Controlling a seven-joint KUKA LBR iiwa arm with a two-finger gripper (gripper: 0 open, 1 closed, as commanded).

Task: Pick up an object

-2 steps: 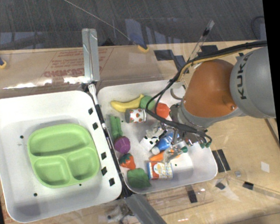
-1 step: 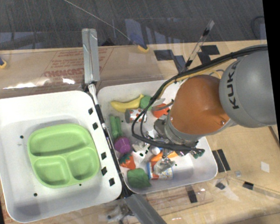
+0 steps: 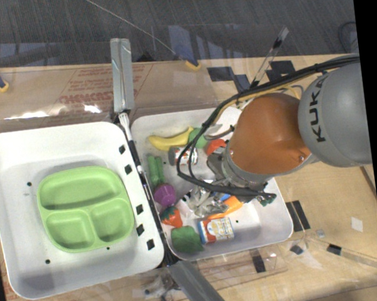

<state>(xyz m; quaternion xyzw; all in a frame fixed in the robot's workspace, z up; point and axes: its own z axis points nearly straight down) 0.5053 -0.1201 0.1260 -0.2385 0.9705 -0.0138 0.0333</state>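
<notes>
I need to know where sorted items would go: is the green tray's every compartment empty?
Empty. The green tray lies flat in the left bin, and all three compartments show bare green, with no item in them.

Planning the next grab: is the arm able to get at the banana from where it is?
Probably yes. The banana lies bare at the far edge of the right bin, nothing on top, just beside the arm, which is already over that bin.
</notes>
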